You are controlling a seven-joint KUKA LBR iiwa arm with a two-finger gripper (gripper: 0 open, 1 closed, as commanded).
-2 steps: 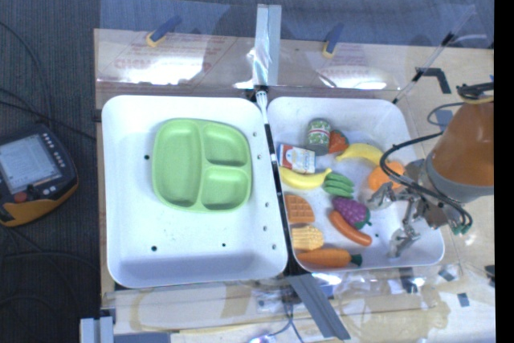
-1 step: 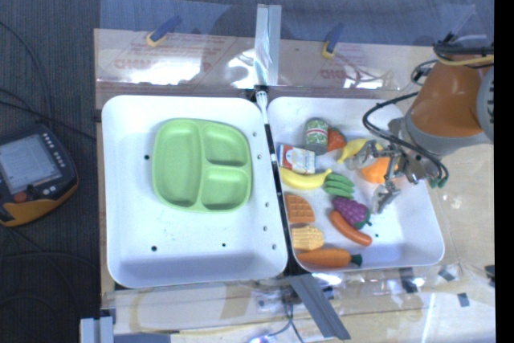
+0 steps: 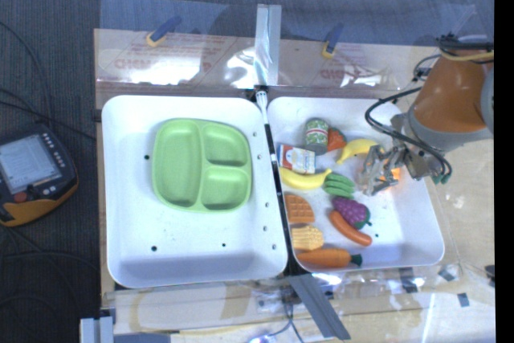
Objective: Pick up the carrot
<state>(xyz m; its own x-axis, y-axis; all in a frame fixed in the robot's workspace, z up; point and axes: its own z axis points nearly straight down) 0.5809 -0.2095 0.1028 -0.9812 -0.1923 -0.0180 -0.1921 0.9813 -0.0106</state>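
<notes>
Down in the right bin (image 3: pixel 430 241), the tool (image 3: pixel 377 175) hangs low over the toys near the bin's middle, just right of the banana (image 3: pixel 303 180) and the green pod (image 3: pixel 340 185). Something small and orange shows at its tip, but whether its two halves stand apart or together cannot be told from this view, nor whether anything sits between them.

The carrot (image 3: pixel 324 258) lies at the near edge of the right bin, close against the front wall, well apart from the tool. From the tool it lies toward the camera and a little to the left, past the bunch of purple grapes (image 3: pixel 351 210) and the sausage (image 3: pixel 350 228). Its long axis runs nearly left to right, along the bin's front wall, with the thick orange end to the left and the dark green top pointing right.

It looks like a smooth plastic toy, plump and tapering, bright orange with a short green stub. A ridged yellow corn piece (image 3: pixel 307 237) sits just behind its left end, nearly touching it, so the likely grip is across the narrow width at mid-length, where the sides look free. The left bin (image 3: pixel 120 253) holds a green divided plate (image 3: pixel 202 165).
</notes>
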